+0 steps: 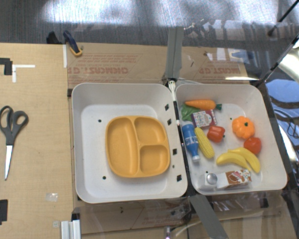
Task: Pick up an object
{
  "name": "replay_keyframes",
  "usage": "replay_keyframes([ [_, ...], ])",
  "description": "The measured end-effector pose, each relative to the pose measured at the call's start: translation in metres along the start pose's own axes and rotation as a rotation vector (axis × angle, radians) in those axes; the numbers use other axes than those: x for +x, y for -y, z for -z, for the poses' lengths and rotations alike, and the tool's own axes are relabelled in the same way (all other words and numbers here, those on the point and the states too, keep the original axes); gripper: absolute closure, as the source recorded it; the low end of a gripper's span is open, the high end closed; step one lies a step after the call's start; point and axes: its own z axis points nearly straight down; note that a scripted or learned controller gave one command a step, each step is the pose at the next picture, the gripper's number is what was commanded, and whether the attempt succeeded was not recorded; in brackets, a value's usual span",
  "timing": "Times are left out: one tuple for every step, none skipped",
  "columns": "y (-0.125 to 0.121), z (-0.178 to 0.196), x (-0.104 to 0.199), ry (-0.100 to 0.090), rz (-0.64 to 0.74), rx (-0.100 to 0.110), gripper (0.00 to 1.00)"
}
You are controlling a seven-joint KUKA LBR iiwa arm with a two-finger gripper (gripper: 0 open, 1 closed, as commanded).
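In the camera view, several things are hard to make out. In the right bin (224, 94), at about 10 o'clock, a green item (186, 113) lies partly under the carrot (202, 104) and the small carton (205, 118), so you cannot name it. The carton has a pink and white label, but its print is too small to read. At 6 o'clock a brown and white carton (237, 178) shows a picture whose words you cannot read; a silver can (211, 179) touches its left end. The blue bottle (190, 140) lies at 9 o'clock, just beside the corn cob (204, 142), and its label is blurred. Near the centre is a red pepper (216, 133). An orange fruit (243, 127) sits at 3 o'clock, a tomato (252, 145) just below it, touching the bananas (239, 158) at 5 o'clock.

The left bin (84, 133) holds a yellow divided plate (138, 146) in its middle.

The cardboard (114, 66) behind the bins carries red mirrored letters that are not surely readable. Scissors (10, 128) lie on the bench at far left.

You cannot tell the state of the gripper from this view.
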Motion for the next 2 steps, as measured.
replay_keyframes([
  [-0.014,-0.016,-0.009,0.001,0.424,0.002,1.0],
  [-0.006,0.001,0.006,-0.002,0.523,0.004,1.0],
])
